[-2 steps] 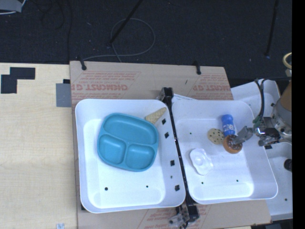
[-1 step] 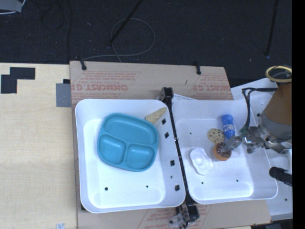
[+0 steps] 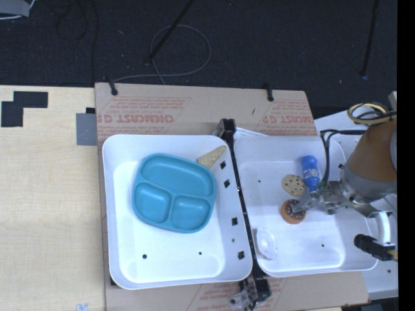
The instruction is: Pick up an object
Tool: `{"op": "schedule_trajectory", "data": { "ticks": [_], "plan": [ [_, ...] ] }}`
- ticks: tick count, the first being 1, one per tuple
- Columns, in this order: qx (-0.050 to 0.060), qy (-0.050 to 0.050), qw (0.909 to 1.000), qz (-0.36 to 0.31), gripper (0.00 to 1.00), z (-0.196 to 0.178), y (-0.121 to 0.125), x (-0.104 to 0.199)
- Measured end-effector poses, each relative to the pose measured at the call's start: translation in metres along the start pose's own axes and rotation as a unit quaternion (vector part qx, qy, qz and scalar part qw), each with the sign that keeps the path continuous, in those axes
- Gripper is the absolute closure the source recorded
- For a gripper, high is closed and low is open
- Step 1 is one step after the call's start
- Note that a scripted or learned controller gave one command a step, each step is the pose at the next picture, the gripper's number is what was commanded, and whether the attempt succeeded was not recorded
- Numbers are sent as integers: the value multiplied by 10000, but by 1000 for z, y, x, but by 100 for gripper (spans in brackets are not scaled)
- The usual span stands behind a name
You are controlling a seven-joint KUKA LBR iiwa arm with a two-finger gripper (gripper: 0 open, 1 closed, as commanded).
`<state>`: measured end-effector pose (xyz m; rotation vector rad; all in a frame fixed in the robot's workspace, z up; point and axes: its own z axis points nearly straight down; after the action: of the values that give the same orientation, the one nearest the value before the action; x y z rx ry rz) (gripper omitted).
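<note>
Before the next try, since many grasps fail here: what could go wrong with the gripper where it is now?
1. The gripper sits low over the brown disc, which lies flat; fingers may slide off it.
2. The spotted cookie and blue bottle lie close by, so the arm could knock them aside.
3. A clear cup lies nearer the front wall; its transparency makes it hard to see and easy to bump.

I am reading red print on the cardboard sheet (image 3: 194, 109) under the bins; it is appearing upside down, roughly "CHEMCAST", repeated across.
</note>
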<state>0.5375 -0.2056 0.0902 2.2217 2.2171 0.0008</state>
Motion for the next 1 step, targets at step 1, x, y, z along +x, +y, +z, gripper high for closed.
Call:
{"op": "schedule_trajectory", "data": {
  "ticks": [1],
  "plan": [
    [-1,52,10000,-1,100,-13,1,3]
  ]
}}
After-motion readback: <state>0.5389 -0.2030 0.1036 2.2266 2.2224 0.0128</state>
